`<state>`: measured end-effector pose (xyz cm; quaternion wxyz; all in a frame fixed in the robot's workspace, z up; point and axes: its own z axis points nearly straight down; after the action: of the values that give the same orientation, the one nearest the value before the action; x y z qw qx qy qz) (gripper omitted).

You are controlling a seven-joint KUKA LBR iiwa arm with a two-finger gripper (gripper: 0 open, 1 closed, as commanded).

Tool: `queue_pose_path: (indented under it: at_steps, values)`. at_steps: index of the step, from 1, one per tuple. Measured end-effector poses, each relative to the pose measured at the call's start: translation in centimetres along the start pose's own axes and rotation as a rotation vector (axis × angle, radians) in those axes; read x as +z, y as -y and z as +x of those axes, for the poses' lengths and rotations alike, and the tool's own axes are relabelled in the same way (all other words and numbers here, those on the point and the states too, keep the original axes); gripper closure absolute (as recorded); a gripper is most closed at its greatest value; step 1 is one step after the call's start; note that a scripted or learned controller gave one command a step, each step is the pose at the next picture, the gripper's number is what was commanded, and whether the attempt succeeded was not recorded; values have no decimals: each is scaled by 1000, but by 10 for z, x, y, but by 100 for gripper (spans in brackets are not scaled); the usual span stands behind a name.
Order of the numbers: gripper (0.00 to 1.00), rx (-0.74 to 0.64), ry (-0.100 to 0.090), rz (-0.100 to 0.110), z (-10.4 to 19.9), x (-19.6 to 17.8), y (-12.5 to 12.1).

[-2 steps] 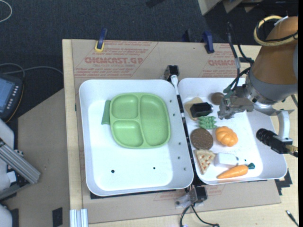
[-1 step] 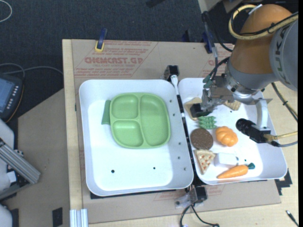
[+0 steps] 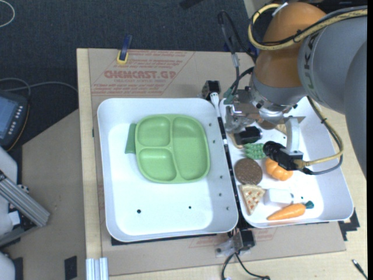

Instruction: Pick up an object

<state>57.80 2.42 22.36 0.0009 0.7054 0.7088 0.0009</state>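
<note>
My gripper (image 3: 239, 121) hangs low over the far left corner of the right bin (image 3: 332, 179), close to the wall between the two bins. Just in front of it lies a small green ridged piece (image 3: 254, 151). Toward the front of that bin sit an orange toy fruit (image 3: 278, 170), a round brown cookie (image 3: 248, 170), a pizza slice (image 3: 253, 198), a white block (image 3: 279, 196) and a carrot (image 3: 287, 212). The wrist hides the far part of this bin.
A green divided plate (image 3: 172, 147) lies in the left bin (image 3: 157, 214), with a darker green piece (image 3: 129, 139) under its left edge. Bare white floor fills that bin's front half. Cardboard (image 3: 145, 69) lies beyond the bins.
</note>
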Motion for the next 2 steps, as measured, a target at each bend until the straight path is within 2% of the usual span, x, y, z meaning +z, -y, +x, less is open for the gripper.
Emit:
queue_pose_path:
  at_steps: [1, 2]
  values:
    - [100, 0, -1, 0, 39, -3, -2]
    - [100, 4, 1, 0, 49, 6, -12]
